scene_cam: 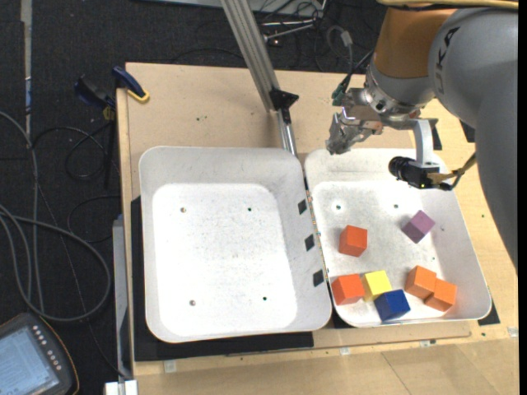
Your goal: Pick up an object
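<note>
Fingers [339, 145], open or closed I cannot tell, hover above bin's [362, 167] far rim; orange cube [353, 240] sits below.

Blocks [387, 290] crowd right bin's [469, 245] near edge; its middle lies open

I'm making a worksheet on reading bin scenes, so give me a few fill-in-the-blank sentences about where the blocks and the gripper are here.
1. All the blocks lie in the ____ bin.
2. The blue block touches the ____ block just behind it.
3. The gripper hangs over the right bin's ____ left corner, away from every block.
4. The block nearest the bin's right wall at mid-depth, standing alone, is ____.

Missing words: right; yellow; far; purple
</note>
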